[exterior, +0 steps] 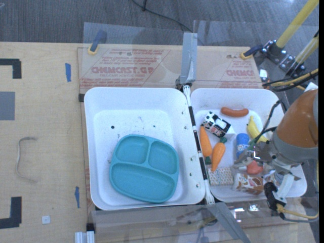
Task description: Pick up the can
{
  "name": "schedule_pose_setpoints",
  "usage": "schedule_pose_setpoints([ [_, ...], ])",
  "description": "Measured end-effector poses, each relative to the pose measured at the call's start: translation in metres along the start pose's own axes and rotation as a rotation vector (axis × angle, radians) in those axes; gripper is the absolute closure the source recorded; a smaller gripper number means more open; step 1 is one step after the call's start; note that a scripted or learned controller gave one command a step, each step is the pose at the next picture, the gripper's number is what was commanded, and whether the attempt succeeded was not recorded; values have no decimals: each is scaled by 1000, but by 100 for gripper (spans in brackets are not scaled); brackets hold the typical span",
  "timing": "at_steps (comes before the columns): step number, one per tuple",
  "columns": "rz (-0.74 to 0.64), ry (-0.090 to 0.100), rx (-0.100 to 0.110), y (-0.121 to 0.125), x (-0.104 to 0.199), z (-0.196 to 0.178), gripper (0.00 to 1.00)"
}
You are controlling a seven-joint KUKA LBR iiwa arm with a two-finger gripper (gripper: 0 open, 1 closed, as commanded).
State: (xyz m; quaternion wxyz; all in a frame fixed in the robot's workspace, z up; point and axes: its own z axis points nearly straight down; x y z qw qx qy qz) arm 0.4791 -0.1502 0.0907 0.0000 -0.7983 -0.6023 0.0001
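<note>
Arm low over the right bin (228,96)

We see the blue can (242,145) just right of the carrots (211,150), beside the gripper (254,161); we cannot tell how the fingers stand.

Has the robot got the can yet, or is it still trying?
Not yet. The blue can lies in the right bin, beside a banana and near two carrots. Nothing looks done so far. Right now the gripper is down in the bin just below the can, among the toys. Left to do: close on the can and lift it out.
</note>
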Motion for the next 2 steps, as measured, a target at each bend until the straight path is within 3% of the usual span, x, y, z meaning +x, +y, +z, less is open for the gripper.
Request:
schedule_pose_setpoints([
  [1, 9, -1, 0, 0, -4, -9, 100],
  [2, 124, -1, 2, 41, 73, -108, 100],
])
